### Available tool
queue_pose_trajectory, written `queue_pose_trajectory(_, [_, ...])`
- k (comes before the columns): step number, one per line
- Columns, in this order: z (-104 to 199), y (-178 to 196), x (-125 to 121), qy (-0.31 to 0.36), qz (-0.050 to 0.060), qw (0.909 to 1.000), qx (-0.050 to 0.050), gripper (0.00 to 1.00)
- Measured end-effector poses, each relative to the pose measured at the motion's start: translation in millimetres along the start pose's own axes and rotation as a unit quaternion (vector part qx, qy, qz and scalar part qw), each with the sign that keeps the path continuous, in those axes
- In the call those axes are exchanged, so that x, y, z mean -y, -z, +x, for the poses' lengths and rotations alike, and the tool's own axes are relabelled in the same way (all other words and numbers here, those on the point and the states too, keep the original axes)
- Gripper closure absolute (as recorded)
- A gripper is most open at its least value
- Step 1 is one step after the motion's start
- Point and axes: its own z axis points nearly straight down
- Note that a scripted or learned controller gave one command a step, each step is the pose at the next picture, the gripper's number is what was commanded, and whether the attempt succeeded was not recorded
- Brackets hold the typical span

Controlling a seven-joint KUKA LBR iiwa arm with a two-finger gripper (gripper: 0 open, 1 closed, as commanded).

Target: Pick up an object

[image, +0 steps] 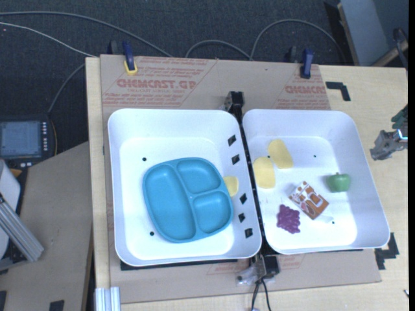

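My gripper [388,144] sits at the far right edge of the view, outside the right bin [363,167] and just beside its right wall, over the bare desk [389,109]. It shows as a small grey shape, too small and blurred for me to tell how it is set, and nothing is visibly caught in it.

The things I could pick lie in the right bin. Nearest to me is a small green object [338,183], rounded and glossy, resting near the right wall. To its left lies a little box-like piece [309,199] patterned in brown, white and orange, tilted on the bin floor. Just below and left of that is a purple cluster [289,218] with a bumpy surface like a bunch of grapes. Two pale yellow pieces sit farther left: one [280,153] toward the back of the bin, rounded and smooth, and another [264,172] just beside it, close to the wall shared with the left bin. None of these touch my gripper; all are well apart from it.

The left bin [123,173] holds a blue tray [188,199] with three compartments, lying flat and turned at a slant. A small yellow piece [231,185] peeks out at the tray's right edge, touching or partly tucked under its rim; I cannot tell which.

Two blue clamps [130,58] grip the board at the back of the desk.
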Motion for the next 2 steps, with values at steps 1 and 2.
queue_pose_trajectory(1, [60.7,-5.8,-18.5,0.003,0.003,1.0000,-0.003,1.00])
queue_pose_trajectory(2, [109.8,-22.8,-31.9,0.002,0.005,1.0000,-0.003,1.00])
